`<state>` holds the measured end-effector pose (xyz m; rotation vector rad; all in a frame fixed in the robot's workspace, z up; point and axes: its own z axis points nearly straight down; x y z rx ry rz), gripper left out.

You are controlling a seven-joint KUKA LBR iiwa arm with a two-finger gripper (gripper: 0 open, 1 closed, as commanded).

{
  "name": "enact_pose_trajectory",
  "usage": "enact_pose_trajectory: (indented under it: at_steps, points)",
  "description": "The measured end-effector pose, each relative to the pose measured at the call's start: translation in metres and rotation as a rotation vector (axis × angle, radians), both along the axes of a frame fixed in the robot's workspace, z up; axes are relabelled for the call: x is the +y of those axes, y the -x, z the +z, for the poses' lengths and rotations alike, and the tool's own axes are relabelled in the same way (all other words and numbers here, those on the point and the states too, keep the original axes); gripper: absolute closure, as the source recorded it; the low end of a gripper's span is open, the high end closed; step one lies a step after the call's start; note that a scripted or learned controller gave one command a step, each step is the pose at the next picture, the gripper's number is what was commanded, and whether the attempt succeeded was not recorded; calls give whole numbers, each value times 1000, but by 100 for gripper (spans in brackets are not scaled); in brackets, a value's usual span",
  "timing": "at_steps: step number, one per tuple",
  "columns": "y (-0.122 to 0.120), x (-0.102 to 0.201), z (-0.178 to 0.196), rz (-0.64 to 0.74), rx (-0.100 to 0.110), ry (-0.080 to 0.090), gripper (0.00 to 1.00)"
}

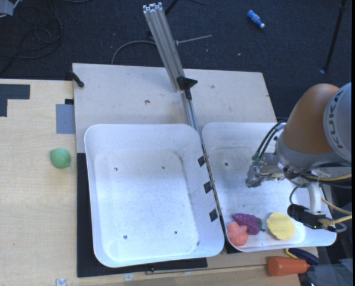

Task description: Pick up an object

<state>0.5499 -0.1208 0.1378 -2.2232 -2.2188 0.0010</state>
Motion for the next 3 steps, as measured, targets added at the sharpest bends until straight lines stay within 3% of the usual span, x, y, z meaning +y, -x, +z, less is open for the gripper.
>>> enact_pose_trajectory:
  at_steps: [3]
  points:
    - [-4, 1, 138, 1, -5, 1, 100]
